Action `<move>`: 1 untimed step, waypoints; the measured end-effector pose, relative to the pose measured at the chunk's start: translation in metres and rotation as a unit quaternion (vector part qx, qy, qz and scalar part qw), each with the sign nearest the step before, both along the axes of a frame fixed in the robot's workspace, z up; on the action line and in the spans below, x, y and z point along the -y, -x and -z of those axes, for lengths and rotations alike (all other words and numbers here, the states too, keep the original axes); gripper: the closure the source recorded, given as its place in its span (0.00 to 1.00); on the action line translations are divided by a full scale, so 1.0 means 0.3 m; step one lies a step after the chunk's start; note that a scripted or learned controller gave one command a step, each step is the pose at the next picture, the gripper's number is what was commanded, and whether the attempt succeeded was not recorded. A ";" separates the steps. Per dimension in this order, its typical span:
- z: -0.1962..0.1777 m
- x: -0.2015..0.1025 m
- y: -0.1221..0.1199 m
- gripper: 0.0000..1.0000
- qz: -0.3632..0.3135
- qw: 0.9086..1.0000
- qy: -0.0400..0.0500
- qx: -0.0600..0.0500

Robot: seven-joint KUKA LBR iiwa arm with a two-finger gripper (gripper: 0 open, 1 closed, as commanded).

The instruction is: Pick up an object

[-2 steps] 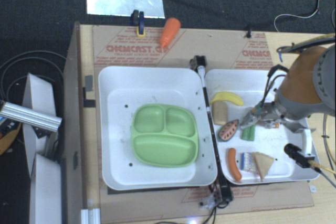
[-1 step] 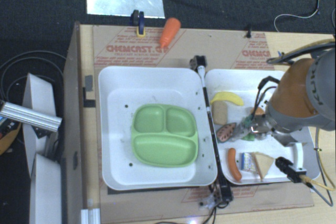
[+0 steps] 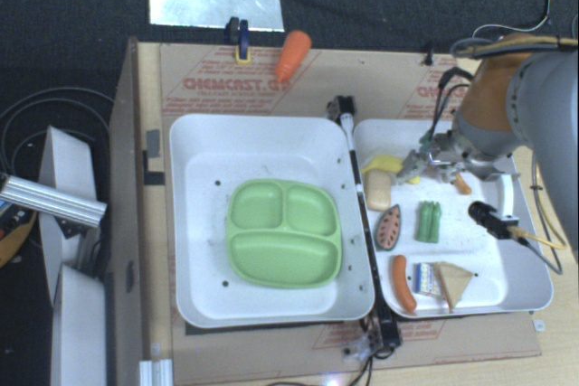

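Note:
My gripper [image 3: 422, 162] hangs low over the far part of the right bin [image 3: 525, 285], reaching in from the right. Just left of it lies a yellow piece [image 3: 384, 164], and below that a beige bread-like block [image 3: 377, 191]. A small orange piece [image 3: 462, 184] lies just right of the gripper. Nearer the front are a watermelon slice [image 3: 388, 227], a green bundle [image 3: 428, 221], a red sausage [image 3: 403, 283] and a sandwich wedge [image 3: 449, 280]. Nothing shows between the fingers.
The left bin [image 3: 204, 194] holds a green divided plate [image 3: 283, 232]. An orange carrot [image 3: 292, 55] lies outside the bins on the cardboard at the back, beside a blue-and-yellow clamp [image 3: 239, 38]. A black bar [image 3: 355, 185] runs between the two bins.

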State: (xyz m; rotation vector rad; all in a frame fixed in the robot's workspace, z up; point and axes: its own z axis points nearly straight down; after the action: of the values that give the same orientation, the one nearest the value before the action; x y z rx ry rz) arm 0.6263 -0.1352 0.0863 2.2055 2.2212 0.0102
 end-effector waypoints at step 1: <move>0.008 -0.082 0.229 0.00 0.003 1.000 -0.003 -0.009</move>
State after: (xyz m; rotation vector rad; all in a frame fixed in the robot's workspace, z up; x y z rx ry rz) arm 0.5576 -0.1108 0.0838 2.2239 2.2250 -0.0029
